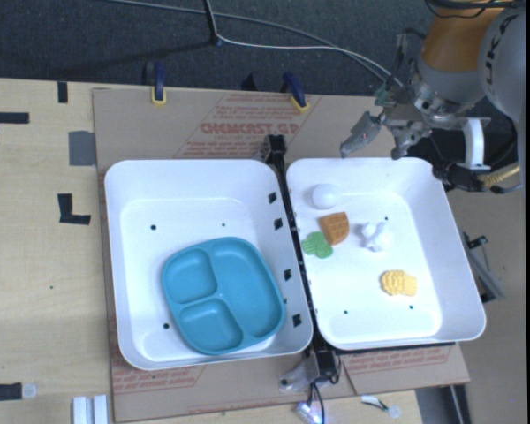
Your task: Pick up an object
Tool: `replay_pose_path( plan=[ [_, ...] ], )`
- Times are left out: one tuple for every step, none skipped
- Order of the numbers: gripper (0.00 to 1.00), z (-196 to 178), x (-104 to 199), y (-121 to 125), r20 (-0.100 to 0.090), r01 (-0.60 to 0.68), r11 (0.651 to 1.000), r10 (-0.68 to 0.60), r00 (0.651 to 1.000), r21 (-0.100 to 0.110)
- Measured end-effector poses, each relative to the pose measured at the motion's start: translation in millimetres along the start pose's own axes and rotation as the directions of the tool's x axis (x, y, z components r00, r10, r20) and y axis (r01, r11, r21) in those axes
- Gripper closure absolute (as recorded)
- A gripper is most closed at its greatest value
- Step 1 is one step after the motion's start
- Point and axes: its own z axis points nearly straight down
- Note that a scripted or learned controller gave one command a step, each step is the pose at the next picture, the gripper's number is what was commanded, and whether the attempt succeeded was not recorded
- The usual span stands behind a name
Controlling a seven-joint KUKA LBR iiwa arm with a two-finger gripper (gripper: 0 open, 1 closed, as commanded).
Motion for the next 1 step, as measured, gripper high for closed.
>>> replay_pose_path(
  plan=[
    [0.00,42.1,12.4,-74.3,0.000,-0.001,1.000,0.001,1.000,0.005]
  ],
)
